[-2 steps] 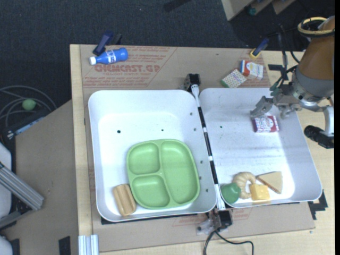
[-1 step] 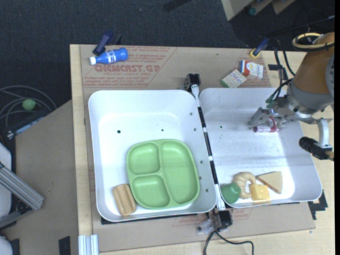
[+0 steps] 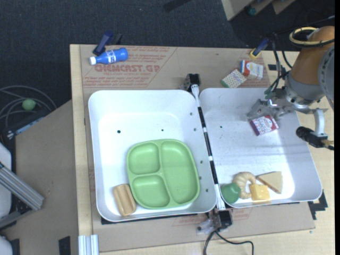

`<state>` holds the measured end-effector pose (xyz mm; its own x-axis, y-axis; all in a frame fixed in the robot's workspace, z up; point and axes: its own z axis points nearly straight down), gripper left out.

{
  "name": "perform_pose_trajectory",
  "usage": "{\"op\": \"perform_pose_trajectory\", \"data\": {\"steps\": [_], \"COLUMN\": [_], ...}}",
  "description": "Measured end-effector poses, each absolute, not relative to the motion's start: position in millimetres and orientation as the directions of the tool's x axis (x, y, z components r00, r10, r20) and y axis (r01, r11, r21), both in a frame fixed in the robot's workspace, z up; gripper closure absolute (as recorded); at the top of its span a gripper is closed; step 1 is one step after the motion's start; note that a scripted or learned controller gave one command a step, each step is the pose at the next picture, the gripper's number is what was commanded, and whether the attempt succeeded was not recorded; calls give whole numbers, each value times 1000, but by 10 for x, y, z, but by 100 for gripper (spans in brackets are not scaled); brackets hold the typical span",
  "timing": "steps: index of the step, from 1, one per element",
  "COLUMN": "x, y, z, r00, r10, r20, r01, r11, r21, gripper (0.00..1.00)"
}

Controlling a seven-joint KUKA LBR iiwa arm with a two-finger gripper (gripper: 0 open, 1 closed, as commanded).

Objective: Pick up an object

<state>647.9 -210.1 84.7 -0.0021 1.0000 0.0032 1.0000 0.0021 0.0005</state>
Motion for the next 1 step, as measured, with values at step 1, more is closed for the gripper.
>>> {"op": "perform_pose_trajectory", "data": {"steps": [1], "x": [6278], "y": [-1919], "z": [849], "r00": [-1], "r10": [1000], "r20": [1], "r01": [1000], "r11": [1], "r21": [-1], "gripper": [0]}}
